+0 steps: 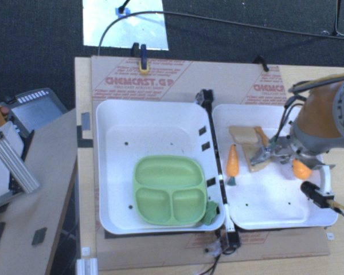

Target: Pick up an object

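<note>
The gripper (265, 153) is seen low in the right bin (275, 213), over a tan wooden block (253, 150); whether it is open or closed cannot be told. A toy carrot (233, 162) lies just beside the block, near the bin's left wall. A small orange object (301, 169) is partly hidden under the arm. In the left bin (155, 116), a green divided plate (169, 191) is placed toward the table's front edge.

You see a pale green divided plate (169, 189) in the white left bin (114, 132), an orange toy carrot (233, 161) with a green tip, tan wooden blocks (245, 136), and an orange ball (301, 169) in the white right bin (275, 211).
</note>
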